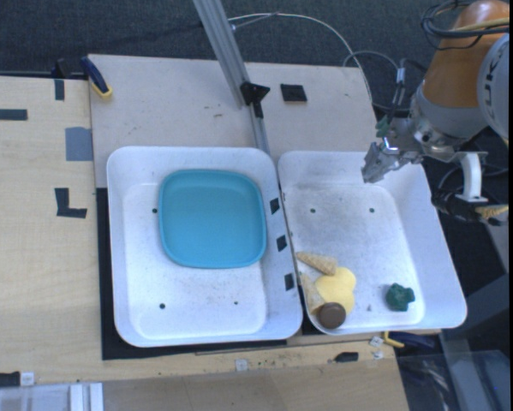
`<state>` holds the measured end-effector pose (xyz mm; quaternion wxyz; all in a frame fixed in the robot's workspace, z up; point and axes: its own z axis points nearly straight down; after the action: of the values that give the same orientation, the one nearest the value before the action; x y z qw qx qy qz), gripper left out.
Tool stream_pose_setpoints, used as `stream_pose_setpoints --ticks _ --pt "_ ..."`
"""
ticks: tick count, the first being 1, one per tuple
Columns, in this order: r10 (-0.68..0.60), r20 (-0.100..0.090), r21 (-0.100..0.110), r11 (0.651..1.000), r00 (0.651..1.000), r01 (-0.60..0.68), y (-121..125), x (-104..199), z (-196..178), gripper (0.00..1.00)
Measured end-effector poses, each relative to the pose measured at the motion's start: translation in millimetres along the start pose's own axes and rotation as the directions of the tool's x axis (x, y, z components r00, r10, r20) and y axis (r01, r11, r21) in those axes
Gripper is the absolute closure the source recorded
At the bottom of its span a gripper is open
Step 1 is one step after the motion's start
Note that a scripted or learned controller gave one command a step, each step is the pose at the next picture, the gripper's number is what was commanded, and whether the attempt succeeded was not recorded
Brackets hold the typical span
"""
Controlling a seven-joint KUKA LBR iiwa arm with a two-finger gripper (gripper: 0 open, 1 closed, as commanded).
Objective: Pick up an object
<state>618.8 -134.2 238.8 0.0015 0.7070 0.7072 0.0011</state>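
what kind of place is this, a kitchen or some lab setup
Most likely a robot lab test bench, not a kitchen: an industrial arm's gripper hangs over two white bins, toy-like items such as a blue plate sit inside, and tape marks dot the bench.

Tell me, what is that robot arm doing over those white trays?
The arm is trying to pick something up. Its gripper hangs over the far corner of the right bin, with nothing in it. The toys lie at the near end of that bin: a yellow toy, a cone, a brown piece and a green piece. The left bin holds a blue plate.
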Motion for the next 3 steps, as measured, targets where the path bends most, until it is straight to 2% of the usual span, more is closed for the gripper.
stream_pose_setpoints --ticks 3 --pt "-0.004 -0.002 0.005 1.000 1.000 0.004 -23.0 158.0 27.8 1.00"
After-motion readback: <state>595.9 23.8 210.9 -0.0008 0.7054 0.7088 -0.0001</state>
